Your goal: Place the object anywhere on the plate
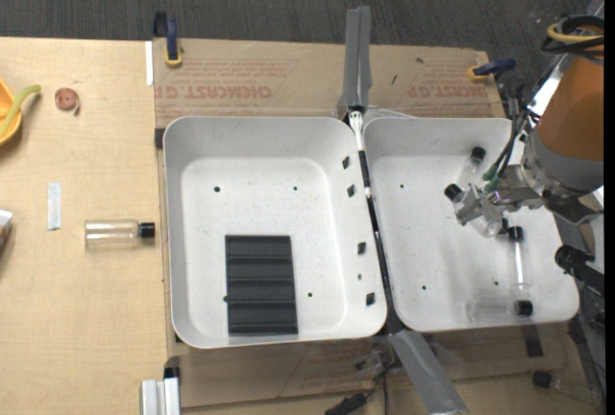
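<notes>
Two shallow white bins sat side by side on a wooden bench (77, 307). Nearest in the left bin (192, 154) lay one plate (260, 285), a dark ribbed rectangle. In the right bin (423, 293), one clear bottle (520, 277) with a black cap lay near the front right corner. Just behind it hung the gripper (478, 205); whether its fingers were spread or pressed together could not be told. A second clear bottle (118, 231) lay on the bench left of the bins. Farther back were two clamps (168, 39).

The brown cardboard sheet (288, 77) under the bins carries red printing, upside down and repeated, in the frame's upper middle; the lettering cannot be made out reliably.
</notes>
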{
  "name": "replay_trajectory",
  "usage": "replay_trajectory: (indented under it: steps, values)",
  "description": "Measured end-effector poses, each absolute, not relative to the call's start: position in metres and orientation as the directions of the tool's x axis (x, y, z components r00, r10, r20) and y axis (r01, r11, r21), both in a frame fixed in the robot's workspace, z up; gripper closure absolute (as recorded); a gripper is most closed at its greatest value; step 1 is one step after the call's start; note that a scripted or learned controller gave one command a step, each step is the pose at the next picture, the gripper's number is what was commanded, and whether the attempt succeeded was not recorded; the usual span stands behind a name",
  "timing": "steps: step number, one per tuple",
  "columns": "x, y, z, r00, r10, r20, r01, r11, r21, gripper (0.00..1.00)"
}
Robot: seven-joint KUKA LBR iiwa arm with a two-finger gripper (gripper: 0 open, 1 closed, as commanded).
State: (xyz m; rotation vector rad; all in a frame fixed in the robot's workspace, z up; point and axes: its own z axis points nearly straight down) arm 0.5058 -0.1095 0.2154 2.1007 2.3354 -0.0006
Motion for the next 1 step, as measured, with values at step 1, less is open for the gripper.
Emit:
replay_trajectory:
  steps: [1]
  values:
    - [0.5058,-0.1095,0.2155,-0.106,0.994,-0.001,0.994,0.106,0.0,0.0]
